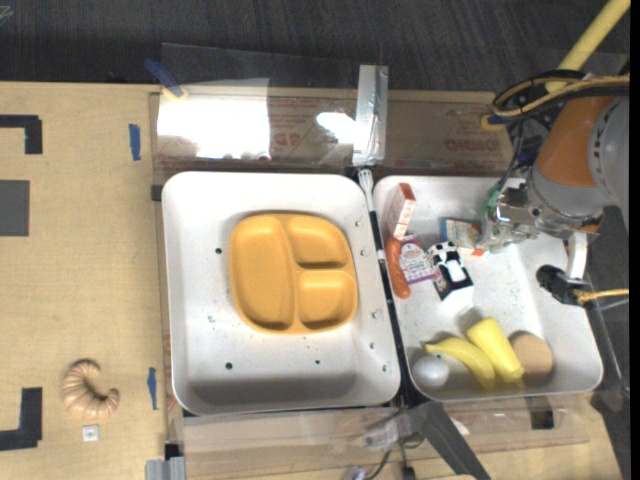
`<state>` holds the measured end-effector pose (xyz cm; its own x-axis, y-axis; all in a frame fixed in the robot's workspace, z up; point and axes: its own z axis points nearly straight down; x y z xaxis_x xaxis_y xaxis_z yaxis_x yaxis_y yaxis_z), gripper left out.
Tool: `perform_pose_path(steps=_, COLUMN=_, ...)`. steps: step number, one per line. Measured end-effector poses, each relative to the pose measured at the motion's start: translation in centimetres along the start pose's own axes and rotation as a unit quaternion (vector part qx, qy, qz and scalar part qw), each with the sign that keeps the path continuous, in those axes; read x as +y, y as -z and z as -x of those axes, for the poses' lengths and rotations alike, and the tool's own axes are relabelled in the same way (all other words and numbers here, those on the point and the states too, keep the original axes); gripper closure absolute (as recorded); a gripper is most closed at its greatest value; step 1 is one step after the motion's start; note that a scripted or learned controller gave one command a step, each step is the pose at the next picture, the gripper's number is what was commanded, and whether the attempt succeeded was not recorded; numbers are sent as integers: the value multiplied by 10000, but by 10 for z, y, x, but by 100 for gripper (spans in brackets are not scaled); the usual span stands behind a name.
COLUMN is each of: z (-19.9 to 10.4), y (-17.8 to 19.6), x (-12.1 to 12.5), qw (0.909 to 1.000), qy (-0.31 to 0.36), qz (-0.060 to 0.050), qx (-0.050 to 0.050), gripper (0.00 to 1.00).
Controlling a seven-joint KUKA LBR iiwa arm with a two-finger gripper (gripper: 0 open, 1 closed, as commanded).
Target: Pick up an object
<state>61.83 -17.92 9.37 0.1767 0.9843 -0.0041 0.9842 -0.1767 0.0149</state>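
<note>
A: Where is the grey arm with the orange band?

B: It reaches over the far right corner of the right white bin [575, 363], and its claw [497, 226] hangs by the bin's far rim. How wide the claw stands I cannot tell, and nothing is seen in it

A: What lies in that bin?

B: A yellow plastic banana [478, 349] near the front edge, with a tan egg-shaped object [532, 353] touching it on the right and a small grey ball [432, 371] at its left end. An orange-and-white carton [401, 211] leans by the left wall, and a red-orange tube [398, 269] lies just in front of it. A small black-and-white item [449, 267] sits mid-bin

A: And the left bin [195, 268]?

B: It bears a yellow divided plastic plate [292, 271] at its middle. A curled tan toy [90, 389] rests on the bench [70, 268] near the front left corner
</note>
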Motion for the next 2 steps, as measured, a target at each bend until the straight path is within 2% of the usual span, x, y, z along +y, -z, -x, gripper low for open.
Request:
perform_pose_path(steps=1, z=-33, y=1, x=-21, qw=9995, qy=-312, qz=28, qx=7, gripper=100)
perform_pose_path(steps=2, z=16, y=-5, x=-27, qw=9772, qy=2124, qz=-40, qx=16, gripper=100)
